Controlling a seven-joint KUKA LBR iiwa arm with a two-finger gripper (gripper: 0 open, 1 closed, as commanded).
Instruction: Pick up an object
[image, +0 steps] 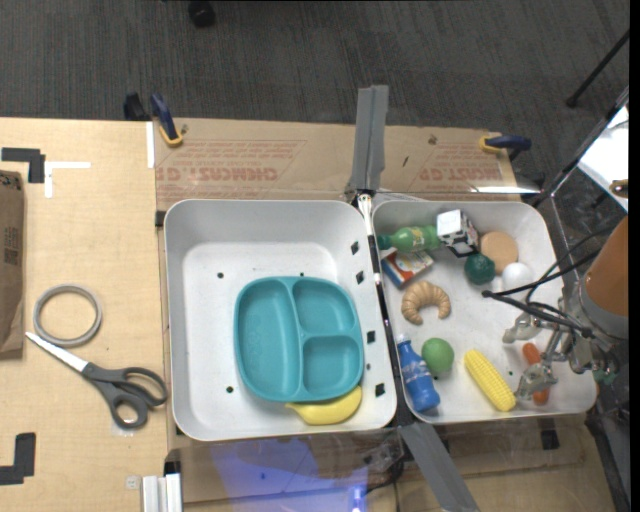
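At the lower right of the frame the gripper (535, 360) hangs over the right bin (560, 240); whether its jaws are open I cannot tell. Just left lies a corn cob (490, 380), then a green ball (437, 353), a blue bottle (417, 374) and a croissant (427, 299). The left bin (200, 300) holds a teal divided plate (298, 338) over a banana (328, 409). Mirrored print on the cardboard (250, 160) is unreadable. Scissors (105, 380) lie on the table (80, 250).
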